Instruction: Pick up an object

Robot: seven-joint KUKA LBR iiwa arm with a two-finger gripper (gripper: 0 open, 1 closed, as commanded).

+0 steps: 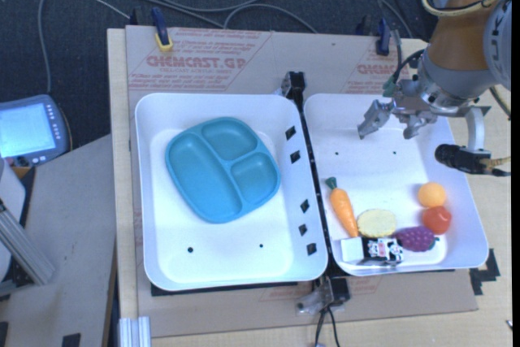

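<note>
My gripper (392, 123) hangs open over the back part of the right bin (349, 114), its two fingers spread wide with nothing between them. The toy food lies toward the bin's front, well apart from the gripper. There is an orange carrot (344, 210), a yellow round piece (377, 222), a purple bunch of grapes (416, 238), an orange ball-shaped fruit (432, 194) and a red tomato (437, 219). A small black and white item (382, 250) rests against the front wall.
The left bin (154, 199) holds a blue divided plate (223, 168). A black divider with clips (302, 166) runs between the bins. Cables and clamps (162, 35) sit behind the cardboard base. A small screen (28, 128) stands off to the left.
</note>
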